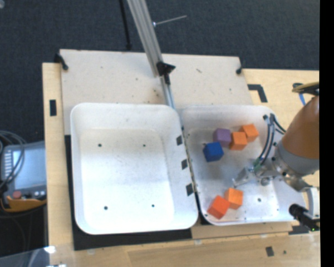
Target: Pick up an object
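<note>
The right bin (260, 206) holds several small cubes. A blue cube (213, 151) lies near its middle. Just behind it sits a purple cube (222, 136), with two orange cubes (239, 140) (250, 132) beside that. Two more orange cubes (234, 197) (218, 207) rest near the bin's front edge. My gripper (244, 177) hangs low over the right half of this bin, between the two groups. It sits right of the blue cube and just above the front orange pair. I see no cube in its grasp.
The left bin (128, 166) lies beside the right one, and the two share a middle rim. A slanted metal post (147, 32) rises behind the bins. My arm's orange band (303, 132) covers the right bin's right side.
</note>
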You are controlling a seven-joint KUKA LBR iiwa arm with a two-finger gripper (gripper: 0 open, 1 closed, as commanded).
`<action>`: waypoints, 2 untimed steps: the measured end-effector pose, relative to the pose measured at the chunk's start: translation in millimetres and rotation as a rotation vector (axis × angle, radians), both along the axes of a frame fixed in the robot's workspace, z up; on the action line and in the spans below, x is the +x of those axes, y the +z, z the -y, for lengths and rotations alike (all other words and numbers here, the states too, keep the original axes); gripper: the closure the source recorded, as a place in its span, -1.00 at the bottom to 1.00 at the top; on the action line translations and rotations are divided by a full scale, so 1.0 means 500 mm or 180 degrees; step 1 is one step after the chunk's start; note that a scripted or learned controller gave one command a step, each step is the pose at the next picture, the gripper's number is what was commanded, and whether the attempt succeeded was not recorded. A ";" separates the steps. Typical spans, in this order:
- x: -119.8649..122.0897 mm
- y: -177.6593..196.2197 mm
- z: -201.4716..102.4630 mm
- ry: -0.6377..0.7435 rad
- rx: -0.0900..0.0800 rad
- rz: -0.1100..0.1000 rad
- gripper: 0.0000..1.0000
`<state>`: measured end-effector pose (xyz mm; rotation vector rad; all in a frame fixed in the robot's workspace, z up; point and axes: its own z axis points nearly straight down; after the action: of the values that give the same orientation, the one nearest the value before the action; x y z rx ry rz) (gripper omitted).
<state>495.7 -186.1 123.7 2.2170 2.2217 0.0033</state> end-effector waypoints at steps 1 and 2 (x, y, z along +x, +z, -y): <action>0.002 0.018 0.002 -0.0026 0.0002 0.0006 1.00; 0.019 0.140 -0.004 0.0006 -0.0007 0.0015 1.00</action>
<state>505.3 -184.0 193.5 2.2115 2.2201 0.0061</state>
